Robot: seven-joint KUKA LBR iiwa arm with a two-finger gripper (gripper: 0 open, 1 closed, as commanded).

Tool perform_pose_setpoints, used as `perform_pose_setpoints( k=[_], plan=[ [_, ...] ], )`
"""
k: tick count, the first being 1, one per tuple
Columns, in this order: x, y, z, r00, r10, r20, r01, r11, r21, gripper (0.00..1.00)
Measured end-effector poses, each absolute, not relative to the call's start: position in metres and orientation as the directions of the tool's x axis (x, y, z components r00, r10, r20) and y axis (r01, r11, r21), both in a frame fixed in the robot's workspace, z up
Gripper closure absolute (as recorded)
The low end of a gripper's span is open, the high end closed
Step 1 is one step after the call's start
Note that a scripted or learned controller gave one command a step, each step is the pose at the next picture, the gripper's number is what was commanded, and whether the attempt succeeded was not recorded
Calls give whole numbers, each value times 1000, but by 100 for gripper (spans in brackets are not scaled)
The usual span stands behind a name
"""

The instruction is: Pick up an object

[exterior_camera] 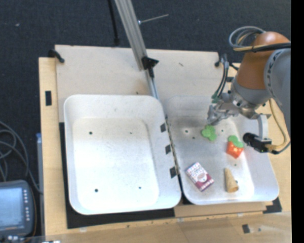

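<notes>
The right bin [190, 110] holds several objects. A small green piece [209, 132] lies near its middle. To the right of it sits a red strawberry-like toy with a green top [235, 148]. A pink and white carton [199, 176] lies near the front, and a tan cone-shaped piece [230, 180] is beside it. My gripper [213, 117] hangs low over the bin, just above and behind the green piece, its tip pointing down toward it. Nothing shows between its fingers.
The left bin [116, 153] sits beside the right one, with dark clips [168, 148] on the shared edge. A slanted metal pole [134, 32] rises from the back of the bench. A black cable plug [256, 142] hangs by the arm at the right rim.
</notes>
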State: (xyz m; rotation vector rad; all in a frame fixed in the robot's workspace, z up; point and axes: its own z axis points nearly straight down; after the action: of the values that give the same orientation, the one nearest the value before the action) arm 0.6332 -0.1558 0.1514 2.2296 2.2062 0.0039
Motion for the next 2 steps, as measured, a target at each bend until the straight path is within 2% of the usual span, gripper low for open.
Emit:
perform_pose_setpoints(
  k=[2],
  plan=[
    [641, -167, 259, -3, 1000, -2, 1000, 3, 8, 100]
  ],
)
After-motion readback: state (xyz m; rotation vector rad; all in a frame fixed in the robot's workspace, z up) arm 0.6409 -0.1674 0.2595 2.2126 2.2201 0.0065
